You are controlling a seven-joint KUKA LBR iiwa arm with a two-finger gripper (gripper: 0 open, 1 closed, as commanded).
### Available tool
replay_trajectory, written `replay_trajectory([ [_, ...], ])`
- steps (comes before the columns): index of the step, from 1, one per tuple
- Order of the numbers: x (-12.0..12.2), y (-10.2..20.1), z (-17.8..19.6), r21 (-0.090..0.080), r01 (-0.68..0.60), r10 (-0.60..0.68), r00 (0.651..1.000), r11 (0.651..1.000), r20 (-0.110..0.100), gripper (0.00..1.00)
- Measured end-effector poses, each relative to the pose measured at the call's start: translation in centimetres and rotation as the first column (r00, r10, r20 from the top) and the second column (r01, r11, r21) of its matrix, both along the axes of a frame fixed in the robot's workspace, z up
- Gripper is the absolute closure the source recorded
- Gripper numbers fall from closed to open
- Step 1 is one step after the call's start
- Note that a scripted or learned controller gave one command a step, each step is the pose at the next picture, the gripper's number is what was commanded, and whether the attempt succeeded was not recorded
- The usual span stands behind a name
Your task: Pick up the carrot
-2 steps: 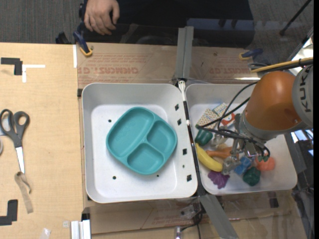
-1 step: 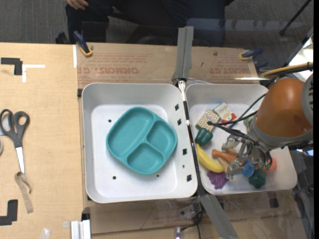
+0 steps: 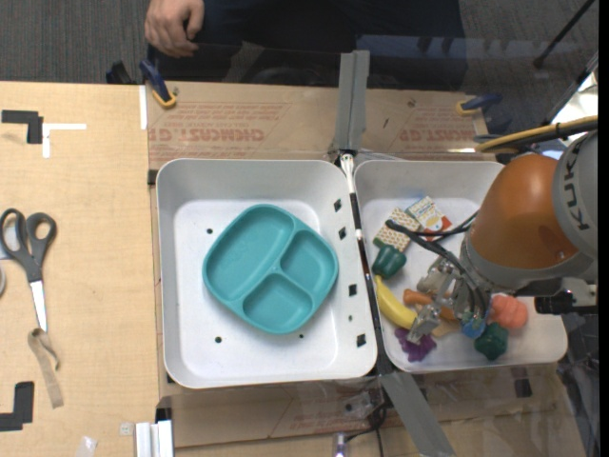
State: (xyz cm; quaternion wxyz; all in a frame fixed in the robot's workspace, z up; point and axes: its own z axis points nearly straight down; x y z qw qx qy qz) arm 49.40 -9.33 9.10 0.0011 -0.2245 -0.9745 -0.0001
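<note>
Bench: pale wooden worktop seen from above, with a sheet of printed cardboard [image 3: 285, 122] under two shallow white bins set side by side.
Background: a person's hand [image 3: 173, 22] rests at the far edge of the bench; scissors [image 3: 29, 255] lie on the wood at far left.
Left bin [image 3: 176, 284]: holds a teal divided plate [image 3: 271, 268] with three compartments, tilted on its corner.
Right bin [image 3: 542, 346]: crowded with toy food. A yellow banana [image 3: 390, 303] lies near the bin's left wall, a purple piece [image 3: 416, 347] just below it, a green piece [image 3: 387, 261] above it, a waffle-patterned piece [image 3: 398, 239] and a small printed carton [image 3: 425, 214] farther back, a pink-orange piece [image 3: 509, 312] and a dark green piece [image 3: 492, 342] toward the right.
Carrot [image 3: 417, 298]: a small orange shape just right of the banana, partly covered by the gripper.
Arm: grey with an orange band, reaching in from the right over the right bin.
Gripper [image 3: 440, 305]: low among the toys, close against the carrot; whether it is spread or closed cannot be told, and no object is visibly held.
Step in hand: closing in on the carrot, judging by the position.
Doing it well: centre over the carrot's length, away from the banana and the purple piece, so only the carrot is caught; then lift straight up.
Risk: neighbours lie very near, so a grasp set slightly off could nudge the carrot aside or catch the banana.
</note>
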Motion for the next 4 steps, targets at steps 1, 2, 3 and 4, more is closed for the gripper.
replay_trajectory([
  [1, -0.2, -7.5, 0.6, -0.001, 0.192, -0.192, 0.981, 0.981, 0.005, 0.0],
  [2, 0.1, -4.5, 8.4, -0.001, 0.474, -0.474, 0.88, 0.88, 0.004, 0.0],
  [3, 1.7, -4.2, 0.1, -0.001, 0.516, -0.516, 0.857, 0.857, 0.003, 0.0],
  [4, -0.7, -2.8, 0.0, -0.003, 0.801, -0.801, 0.598, 0.598, -0.001, 0.0],
])
